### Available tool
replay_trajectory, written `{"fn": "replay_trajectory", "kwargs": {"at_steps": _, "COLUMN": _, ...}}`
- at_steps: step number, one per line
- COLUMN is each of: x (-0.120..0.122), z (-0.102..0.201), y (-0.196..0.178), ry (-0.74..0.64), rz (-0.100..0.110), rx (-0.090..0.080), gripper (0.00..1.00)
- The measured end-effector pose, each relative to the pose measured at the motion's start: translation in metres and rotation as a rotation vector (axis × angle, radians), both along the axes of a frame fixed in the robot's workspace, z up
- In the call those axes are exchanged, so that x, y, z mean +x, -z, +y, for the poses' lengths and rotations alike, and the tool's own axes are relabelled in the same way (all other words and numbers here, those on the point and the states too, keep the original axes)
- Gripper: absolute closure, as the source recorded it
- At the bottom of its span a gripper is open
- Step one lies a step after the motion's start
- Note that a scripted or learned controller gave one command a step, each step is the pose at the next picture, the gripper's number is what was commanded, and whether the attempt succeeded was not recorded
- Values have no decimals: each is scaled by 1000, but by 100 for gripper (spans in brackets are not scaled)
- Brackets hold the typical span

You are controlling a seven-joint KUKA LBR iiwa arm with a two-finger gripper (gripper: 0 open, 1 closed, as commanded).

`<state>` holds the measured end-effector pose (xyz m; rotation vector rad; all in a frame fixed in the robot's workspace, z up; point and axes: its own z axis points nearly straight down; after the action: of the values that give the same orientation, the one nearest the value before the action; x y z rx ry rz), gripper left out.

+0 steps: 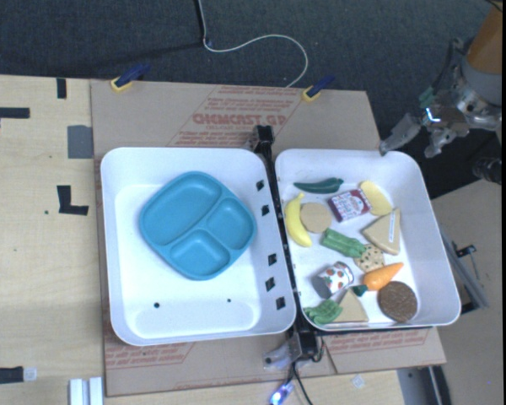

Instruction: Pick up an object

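Below me, a blue divided plate lies in the left bin, nine o'clock side; white cable at twelve.

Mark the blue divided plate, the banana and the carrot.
blue divided plate (198, 224): camera view, on the ridge where its compartments meet.
banana (296, 223): camera view, middle of its yellow curve.
carrot (381, 275): camera view, middle of its orange body.

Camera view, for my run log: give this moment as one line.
gripper: above right bin's far right corner, holding nothing | toy food: in right bin | blue tray: in left bin
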<state>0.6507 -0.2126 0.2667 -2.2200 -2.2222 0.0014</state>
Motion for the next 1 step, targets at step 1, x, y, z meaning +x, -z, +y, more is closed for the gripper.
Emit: {"fn": "replay_trajectory", "kwargs": {"at_steps": 1, "x": -54, "z": 39, "y": 86, "ry": 0, "rz": 12, "rx": 5, "gripper": 0}}
